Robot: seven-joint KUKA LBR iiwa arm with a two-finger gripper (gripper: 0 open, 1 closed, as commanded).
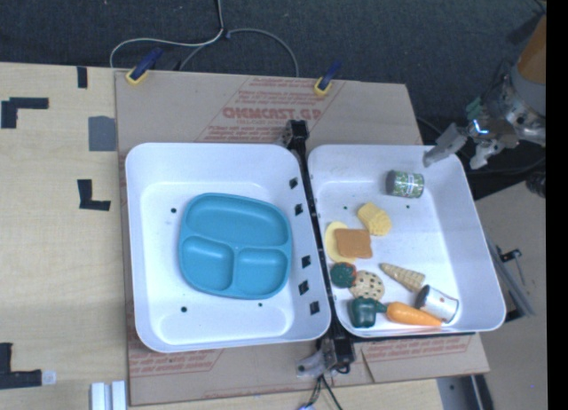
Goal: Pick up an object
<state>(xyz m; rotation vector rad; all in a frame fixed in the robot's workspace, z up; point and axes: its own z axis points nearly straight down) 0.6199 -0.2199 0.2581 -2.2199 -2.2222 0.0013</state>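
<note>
Objects for picking all lie in the right bin (475, 222), the one nearer the arm; a small green-labelled can (406, 185) lies on its side toward the far end, apart from the rest; nearer the middle sit a yellow ridged piece (375, 219) and, just beside it, a brown toast-like slab (352, 243) resting on a pale yellow disc (332, 240); below these come a dark green round piece (343, 274), a speckled cookie (367, 286) touching it, a tan cone (404, 276), a silver cup-like item (438, 303) lying on its side, and an orange carrot (412, 315) with its green top (363, 312) against the bin's near wall.

The left bin (151, 186) holds a blue divided plate (234, 245), lying flat near its centre, well apart from the food items; both bins rest on a brown cardboard sheet (257, 115) spread over the counter (49, 222), with two clamps (142, 69) at the sheet's far edge.

The gripper (460, 149) hangs at the far right corner of the right bin, over its rim, near the can but not touching it; its jaws stand spread apart, two pale fingers (442, 145) angled outward, with nothing between them; the orange band (538, 58) of the arm shows above, at the view's right side.
</note>
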